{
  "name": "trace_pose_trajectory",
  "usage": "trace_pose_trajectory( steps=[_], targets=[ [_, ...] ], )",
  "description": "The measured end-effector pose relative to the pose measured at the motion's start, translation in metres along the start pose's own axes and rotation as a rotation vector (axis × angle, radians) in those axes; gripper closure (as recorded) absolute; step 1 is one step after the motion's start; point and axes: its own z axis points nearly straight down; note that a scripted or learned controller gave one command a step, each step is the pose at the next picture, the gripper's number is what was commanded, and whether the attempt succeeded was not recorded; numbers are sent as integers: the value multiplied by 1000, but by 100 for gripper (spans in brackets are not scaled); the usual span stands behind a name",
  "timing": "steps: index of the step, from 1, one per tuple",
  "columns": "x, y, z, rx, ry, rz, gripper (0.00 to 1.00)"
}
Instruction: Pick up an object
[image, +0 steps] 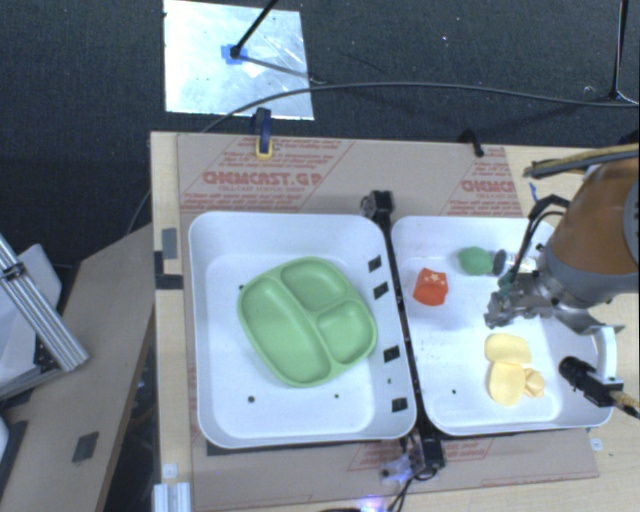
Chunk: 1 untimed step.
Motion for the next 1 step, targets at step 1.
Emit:
trace_pose_trajectory(
  steps=[1],
  targets=[
    [0, 3, -54, -1, -1, 1, 100]
  ],
)
